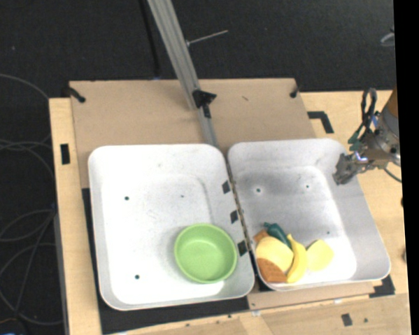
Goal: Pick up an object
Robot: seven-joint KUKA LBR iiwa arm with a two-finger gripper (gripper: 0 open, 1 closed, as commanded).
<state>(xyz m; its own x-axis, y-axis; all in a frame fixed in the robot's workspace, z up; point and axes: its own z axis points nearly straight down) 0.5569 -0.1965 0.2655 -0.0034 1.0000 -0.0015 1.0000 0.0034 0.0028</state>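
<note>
Overhead, looking down on two white bins side by side on a bench [157,110]. Left bin [147,180]: a green bowl [205,252], upright, near the lower right corner. Right bin [294,180]: a cluster against the lower left wall, namely a yellow banana [297,258], a yellow-and-brown sponge-like piece [271,257], a small yellow lump [320,254] just beside the banana, and something dark green [276,231] behind. Gripper [344,170] over the right bin's upper right rim, well apart from the cluster, nothing seen in it; openness impossible to tell.
</note>
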